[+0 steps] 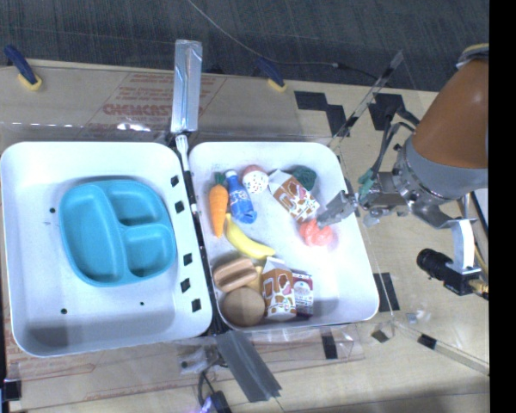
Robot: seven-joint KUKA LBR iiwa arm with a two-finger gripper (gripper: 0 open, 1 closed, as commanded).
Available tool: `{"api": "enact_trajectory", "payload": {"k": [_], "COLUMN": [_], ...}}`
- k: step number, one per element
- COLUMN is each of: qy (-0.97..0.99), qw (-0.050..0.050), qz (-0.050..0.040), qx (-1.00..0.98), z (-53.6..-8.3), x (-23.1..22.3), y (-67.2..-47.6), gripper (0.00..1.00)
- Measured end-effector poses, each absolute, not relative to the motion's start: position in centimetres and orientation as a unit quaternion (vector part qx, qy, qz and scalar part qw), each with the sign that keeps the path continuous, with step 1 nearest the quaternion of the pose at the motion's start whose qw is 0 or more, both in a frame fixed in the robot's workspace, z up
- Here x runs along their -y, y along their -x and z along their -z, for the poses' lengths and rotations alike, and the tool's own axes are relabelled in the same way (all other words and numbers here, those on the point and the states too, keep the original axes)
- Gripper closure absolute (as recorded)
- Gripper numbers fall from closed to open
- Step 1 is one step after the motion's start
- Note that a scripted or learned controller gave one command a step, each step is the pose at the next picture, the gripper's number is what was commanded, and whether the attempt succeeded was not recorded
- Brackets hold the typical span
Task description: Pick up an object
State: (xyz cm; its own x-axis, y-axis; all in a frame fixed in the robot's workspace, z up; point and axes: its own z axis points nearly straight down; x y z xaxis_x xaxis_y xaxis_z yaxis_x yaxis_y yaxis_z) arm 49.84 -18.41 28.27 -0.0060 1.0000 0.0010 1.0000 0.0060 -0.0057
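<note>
Arm: a grey arm with an orange band (pixel 454 114) is being reached in from the right, over the right bin's (pixel 354 269) edge.
Tool: the tool (pixel 334 209) is being held just above and beside a pink object (pixel 319 235) near the right wall; how far it is open cannot be told, and nothing is being seen between its fingers.
Right bin contents: a carrot (pixel 218 209), a blue bottle (pixel 239 201), a white dotted ball (pixel 254 180), a dark green item (pixel 304 177), a banana (pixel 246 241), a hot dog bun (pixel 236 274), a brown round item (pixel 242 306) and two printed cartons (pixel 294 196) (pixel 287 292) are being kept here, crowded together.
Left bin: a blue divided tray (pixel 116 231) is being held in the left bin (pixel 26 256).
Writing: red print is being shown on the worktop (pixel 138 101) behind the bins, too blurred to be read; the carton labels are likewise illegible.
</note>
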Motion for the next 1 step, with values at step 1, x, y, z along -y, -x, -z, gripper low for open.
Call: {"api": "enact_trajectory", "payload": {"k": [1], "qy": [0.705], "qw": [0.002], "qz": [-0.0016], "qx": [0.709], "z": [-28.28], "x": [18.41], "y": [-49.84], "gripper": [0.00]}}
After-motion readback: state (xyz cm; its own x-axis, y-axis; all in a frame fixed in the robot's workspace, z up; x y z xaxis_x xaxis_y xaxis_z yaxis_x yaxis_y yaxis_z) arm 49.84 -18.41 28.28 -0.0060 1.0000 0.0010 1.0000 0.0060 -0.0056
